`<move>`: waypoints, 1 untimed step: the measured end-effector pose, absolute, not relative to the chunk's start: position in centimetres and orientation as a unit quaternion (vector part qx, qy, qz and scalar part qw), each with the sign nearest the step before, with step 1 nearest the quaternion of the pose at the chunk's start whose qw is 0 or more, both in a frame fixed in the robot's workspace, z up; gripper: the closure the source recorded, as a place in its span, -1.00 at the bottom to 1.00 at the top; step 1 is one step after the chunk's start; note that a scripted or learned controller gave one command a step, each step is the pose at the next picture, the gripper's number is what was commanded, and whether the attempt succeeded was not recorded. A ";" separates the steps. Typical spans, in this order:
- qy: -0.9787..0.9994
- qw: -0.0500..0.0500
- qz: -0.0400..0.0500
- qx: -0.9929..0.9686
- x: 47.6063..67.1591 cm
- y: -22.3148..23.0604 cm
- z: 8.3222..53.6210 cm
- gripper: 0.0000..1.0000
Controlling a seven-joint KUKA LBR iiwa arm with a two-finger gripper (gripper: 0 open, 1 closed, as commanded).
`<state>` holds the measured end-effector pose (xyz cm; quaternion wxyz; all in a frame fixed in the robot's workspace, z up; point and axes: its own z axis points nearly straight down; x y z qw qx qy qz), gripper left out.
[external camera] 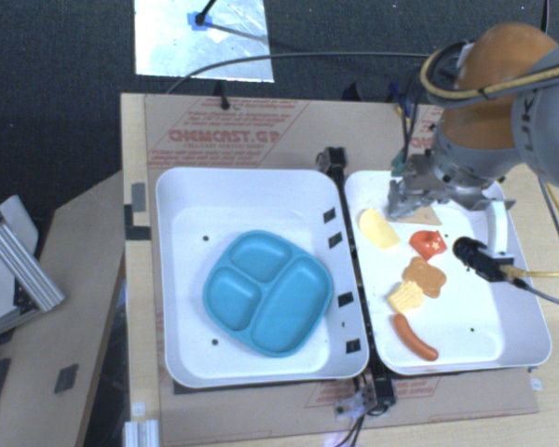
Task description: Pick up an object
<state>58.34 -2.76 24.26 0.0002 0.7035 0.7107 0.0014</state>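
Hand low in right bin, at its far-left corner; cannot tell its opening or any hold. Just beside it: yellow piece. Red piece nearer bin centre. Blue tray in left bin.

We see a blue three-compartment plate lying flat in the left white bin, a little toward that bin's 4 o'clock corner. Under the bins lies a brown sheet printed with red "CHEMCAST" lettering. At 12 o'clock from it, on the dark floor, we find a silvery square with a blue mark. An aluminium rail sits at 9 o'clock.
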 end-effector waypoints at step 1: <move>0.711 0.000 0.001 0.703 58.6 2.5 24.4 1.00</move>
